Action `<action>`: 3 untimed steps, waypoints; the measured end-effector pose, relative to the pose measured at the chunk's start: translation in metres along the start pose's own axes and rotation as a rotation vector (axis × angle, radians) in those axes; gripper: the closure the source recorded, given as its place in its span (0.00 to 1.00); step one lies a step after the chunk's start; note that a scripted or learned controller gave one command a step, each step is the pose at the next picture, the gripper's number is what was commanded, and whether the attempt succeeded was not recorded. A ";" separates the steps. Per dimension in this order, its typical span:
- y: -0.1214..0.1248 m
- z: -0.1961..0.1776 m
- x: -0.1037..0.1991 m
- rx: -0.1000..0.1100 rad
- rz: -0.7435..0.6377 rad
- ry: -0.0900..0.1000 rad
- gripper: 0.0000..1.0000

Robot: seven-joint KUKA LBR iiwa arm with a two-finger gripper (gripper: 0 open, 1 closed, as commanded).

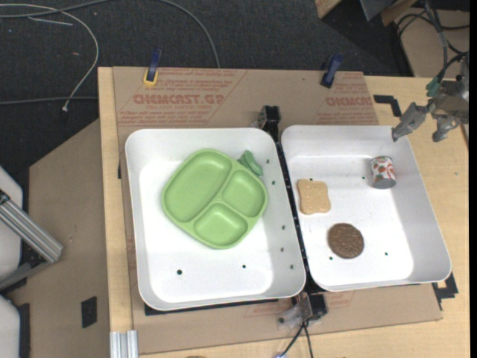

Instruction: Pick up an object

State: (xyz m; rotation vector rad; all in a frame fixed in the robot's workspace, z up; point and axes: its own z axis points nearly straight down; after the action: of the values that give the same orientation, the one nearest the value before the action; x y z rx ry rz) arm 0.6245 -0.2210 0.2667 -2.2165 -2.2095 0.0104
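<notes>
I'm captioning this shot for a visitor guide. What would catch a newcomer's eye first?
The bright green, three-compartment plastic plate lying in the left white bin stands out most. In the right white bin are a tan toast-shaped slice, a round brown cookie and a small red-and-white can. The claw hovers at the right bin's far right corner, open.

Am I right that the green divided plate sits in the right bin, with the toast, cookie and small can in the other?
Not quite: the camera view shows the green divided plate in the left bin. The toast, cookie and small can lie in the right bin.
</notes>
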 end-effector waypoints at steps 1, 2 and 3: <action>0.002 -0.007 0.001 -0.012 -0.004 -0.003 0.00; 0.002 0.035 0.004 -0.008 -0.004 -0.002 0.00; -0.002 0.088 0.014 -0.007 -0.004 -0.001 0.00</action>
State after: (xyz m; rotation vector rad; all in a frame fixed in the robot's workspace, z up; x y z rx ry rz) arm 0.6210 -0.2067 0.1783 -2.2159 -2.2183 0.0036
